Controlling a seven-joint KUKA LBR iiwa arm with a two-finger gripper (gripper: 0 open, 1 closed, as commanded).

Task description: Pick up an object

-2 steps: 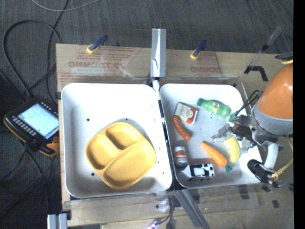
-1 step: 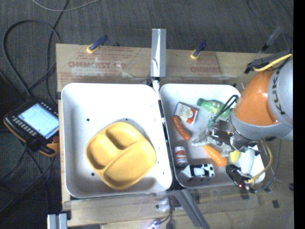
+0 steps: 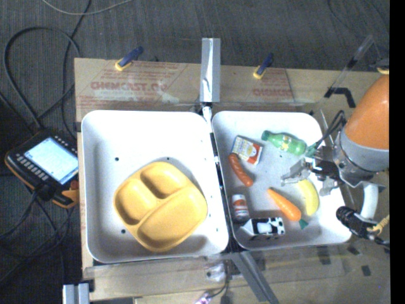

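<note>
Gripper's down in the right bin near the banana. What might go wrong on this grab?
1. The gripper sits at the banana's upper end, so a grasp may slip off its curved end.
2. The carrot lies close beside the banana and could get nudged or pinched too.
3. The green bottle lies just above and may roll if bumped.

You've got two smooth white plastic bins point(image 3: 101, 138), glossy yellow plastic divided plate point(image 3: 161, 204), shiny green plastic bottle point(image 3: 285, 142), matt brown cardboard backing point(image 3: 139, 84), bare metal gripper point(image 3: 297, 173).
</note>
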